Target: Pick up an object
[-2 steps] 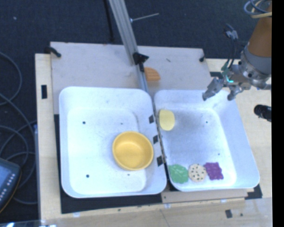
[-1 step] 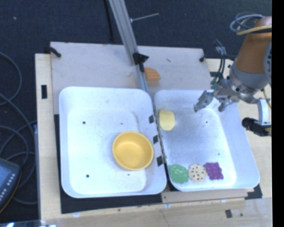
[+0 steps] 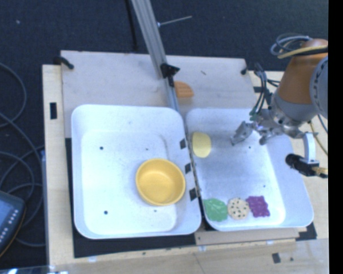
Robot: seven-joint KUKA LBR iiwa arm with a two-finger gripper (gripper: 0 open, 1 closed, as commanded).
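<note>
**Gripper above the right bin, nothing gripped**

The bench [image 3: 120,79] is cut off at the lower edge of the view, and its left margin is crossed by dark cables that run out of sight. The arm [image 3: 300,84] is cropped at the right, so that just its orange band and grey wrist are seen. A slanted metal rail [image 3: 151,33] leaves the frame at the top and hides part of the gap between the bins. A small orange object [image 3: 183,90] behind the bins is partly covered by that rail and cannot be identified.

2 white bins are counted. In the left bin [image 3: 97,130], 1 yellow bowl [image 3: 160,181] is seen upright, near the inner wall. In the right bin [image 3: 286,204], 4 small items are counted: 1 pale yellow piece [image 3: 202,144] against the left wall, and, in a row along the front wall, 1 green piece [image 3: 215,209], 1 spotted cookie [image 3: 238,208] and 1 purple piece [image 3: 258,206], each just beside the next.

The gripper [image 3: 253,135] is seen over the right bin's rear part, well apart from all 4 items. Its fingers [image 3: 240,135] are spread apart, with nothing between them.

No writing or labels can be read.
</note>
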